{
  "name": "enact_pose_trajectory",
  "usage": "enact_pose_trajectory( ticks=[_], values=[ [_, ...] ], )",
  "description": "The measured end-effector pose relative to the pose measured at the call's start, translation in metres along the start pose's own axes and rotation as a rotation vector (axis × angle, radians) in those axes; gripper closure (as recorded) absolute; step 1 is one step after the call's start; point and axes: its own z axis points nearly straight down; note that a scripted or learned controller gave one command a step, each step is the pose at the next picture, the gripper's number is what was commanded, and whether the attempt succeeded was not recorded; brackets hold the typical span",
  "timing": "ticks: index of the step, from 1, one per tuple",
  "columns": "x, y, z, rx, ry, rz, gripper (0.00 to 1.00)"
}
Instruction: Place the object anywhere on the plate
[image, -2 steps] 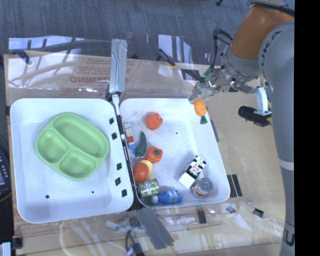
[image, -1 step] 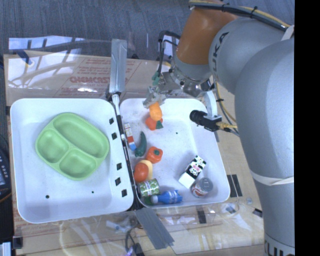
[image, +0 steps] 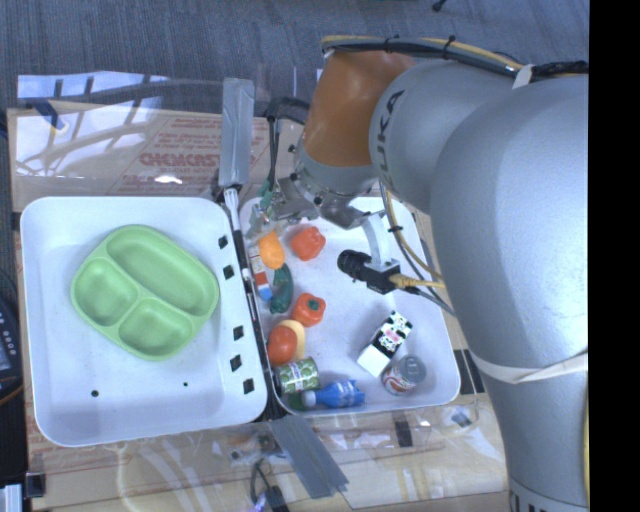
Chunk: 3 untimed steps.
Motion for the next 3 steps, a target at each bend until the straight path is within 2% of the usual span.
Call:
enact_pose_trajectory(
  ticks=[1,2,3],
  values=[
    [-0.001,0.000,0.000,-0.001,-0.001,0.001,0.00],
    [0.055,0.004,-0.012,0.000,0.000,-0.182,0.00],
    [0.086,0.037,0.001,-0.005,-0.003,-0.425,0.00]
  ],
)
